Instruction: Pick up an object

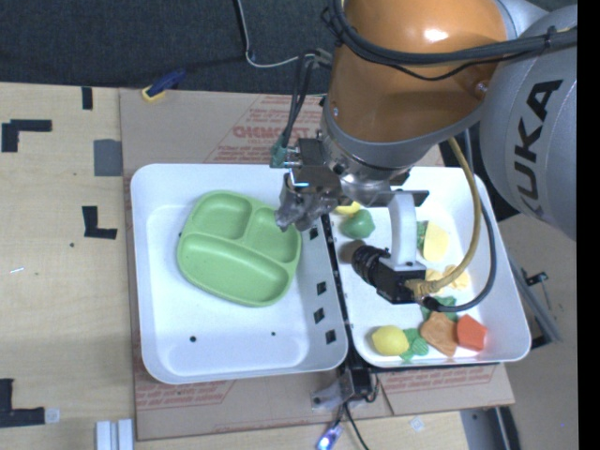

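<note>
plate [234, 248], green and split into compartments, lies in the left bin [159, 345], filling most of its upper half; you will find its right edge close to the wall the two bins share. the arm [417, 54] comes in from 3 o'clock and hangs over that shared wall, its orange band toward 12 o'clock. the gripper [292, 212] sits at the plate's 3 o'clock edge, right over the rim. whether it touches the plate you cannot tell, and you cannot tell from this angle how it is set, since the wrist hardware blocks the tips.

look to the right bin [506, 345] for the small toys. a lemon [392, 340] lies at its 6 o'clock side, just beside an orange wedge [439, 332] and a red block [471, 333] toward 5 o'clock. a yellow piece [436, 243] rests near the middle, partly behind the arm's white bracket. a green and yellow piece [356, 221] sits toward 10 o'clock in that bin, near the shared wall. both bins rest on cardboard [187, 129] over the surface [47, 251].
</note>
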Robot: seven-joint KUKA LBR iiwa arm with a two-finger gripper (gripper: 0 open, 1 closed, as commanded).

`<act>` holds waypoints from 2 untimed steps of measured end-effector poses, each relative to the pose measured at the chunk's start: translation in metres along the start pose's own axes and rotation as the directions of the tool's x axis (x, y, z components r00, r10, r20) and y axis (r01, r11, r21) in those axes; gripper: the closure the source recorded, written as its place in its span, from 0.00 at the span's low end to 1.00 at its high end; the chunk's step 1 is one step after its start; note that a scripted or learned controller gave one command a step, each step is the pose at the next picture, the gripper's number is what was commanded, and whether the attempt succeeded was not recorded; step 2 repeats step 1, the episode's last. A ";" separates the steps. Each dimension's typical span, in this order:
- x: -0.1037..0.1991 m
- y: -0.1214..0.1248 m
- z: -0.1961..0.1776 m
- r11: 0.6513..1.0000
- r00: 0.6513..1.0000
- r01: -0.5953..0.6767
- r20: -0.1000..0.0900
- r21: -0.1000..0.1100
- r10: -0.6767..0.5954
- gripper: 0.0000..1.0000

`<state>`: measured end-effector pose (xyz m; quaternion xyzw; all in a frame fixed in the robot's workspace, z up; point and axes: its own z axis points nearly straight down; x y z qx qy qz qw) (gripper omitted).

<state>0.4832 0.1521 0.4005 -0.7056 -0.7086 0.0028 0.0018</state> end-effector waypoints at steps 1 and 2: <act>0.000 0.000 -0.009 1.000 1.000 0.002 0.000 0.002 -0.002 1.00; 0.000 0.000 -0.009 1.000 1.000 0.002 0.000 0.002 -0.002 1.00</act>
